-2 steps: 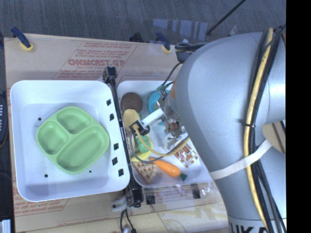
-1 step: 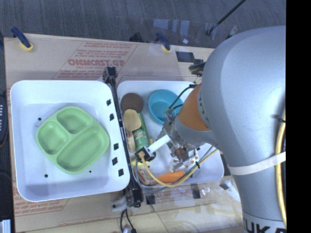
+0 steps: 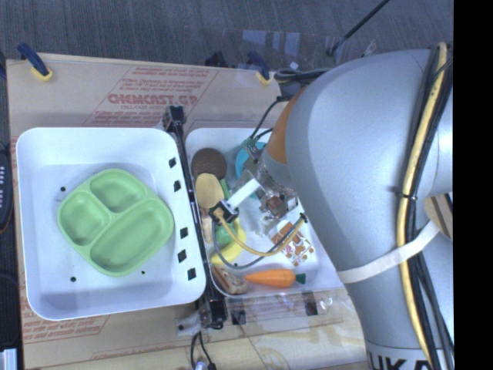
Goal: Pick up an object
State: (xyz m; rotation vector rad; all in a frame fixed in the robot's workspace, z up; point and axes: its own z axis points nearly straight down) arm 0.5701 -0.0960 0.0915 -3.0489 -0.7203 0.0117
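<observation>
One orange carrot [image 3: 271,278] lies below the gripper [image 3: 275,205] (well apart).

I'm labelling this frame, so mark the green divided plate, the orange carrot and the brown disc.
green divided plate [image 3: 132,235]: camera view, floor of its largest compartment.
orange carrot [image 3: 269,278]: camera view, middle of its orange body.
brown disc [image 3: 209,163]: camera view, centre of its top face.
</observation>
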